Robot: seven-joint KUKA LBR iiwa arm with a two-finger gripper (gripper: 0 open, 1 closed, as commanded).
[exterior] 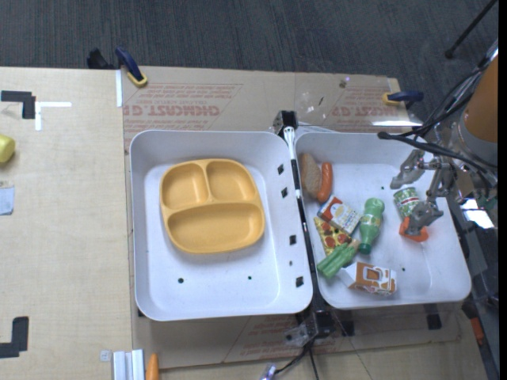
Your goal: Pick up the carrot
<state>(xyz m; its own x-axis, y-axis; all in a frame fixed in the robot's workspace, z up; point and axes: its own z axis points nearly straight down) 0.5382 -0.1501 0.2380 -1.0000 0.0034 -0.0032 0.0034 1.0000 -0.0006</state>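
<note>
Gripper hangs low over the far-right part of the right bin, its tip right at a small orange piece that I take to be the carrot. Whether it is clenched or released cannot be told, because metal, cables and toy run together there. Nothing shows the carrot lifted: it appears to lie on the bin floor, near the right wall and well apart from the cluster of packets and the green bottle in the bin's middle. I judge the approach made and the grasp unconfirmed, with the lift left to do. Little of the orange body shows, the rest being under the gripper, so its heading is uncertain. A green-and-white piece sits just above it, seemingly touching. If that is the leafy top, the long axis runs roughly from the bin's far side to its near side with only a slight slant, top away and orange end toward the near wall; if it is a separate toy, the axis cannot be read. An orange-red sausage-shaped thing by the left wall is the other candidate, standing well apart from the gripper.
</note>
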